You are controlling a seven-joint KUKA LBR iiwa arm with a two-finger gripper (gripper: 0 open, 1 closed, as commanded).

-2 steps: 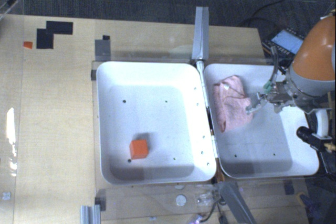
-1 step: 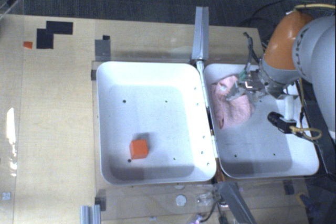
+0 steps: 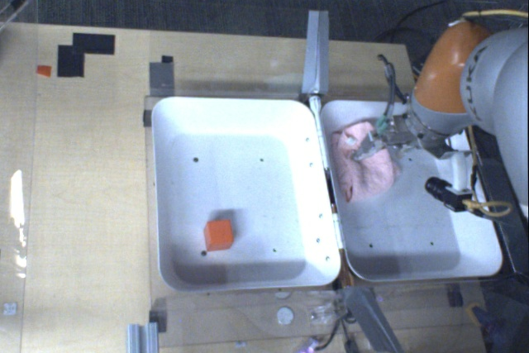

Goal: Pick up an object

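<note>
A crumpled pink cloth (image 3: pixel 362 164) lies in the right bin (image 3: pixel 413 252), against its left wall. My gripper (image 3: pixel 369 146) hangs over the cloth's upper right part, reaching in from the right. Its tips sit close to the fabric or on it. An orange block (image 3: pixel 219 235) rests in the left bin (image 3: pixel 240 128), toward its lower left. The arm's orange band (image 3: pixel 446 70) and grey wrist cover the upper right corner of the right bin.
A black cable end (image 3: pixel 446 194) dangles over the right side of the right bin. A grey metal divider post (image 3: pixel 316 54) stands between the bins at the back. Black markers (image 3: pixel 83 52) lie on the wooden bench at far left.
</note>
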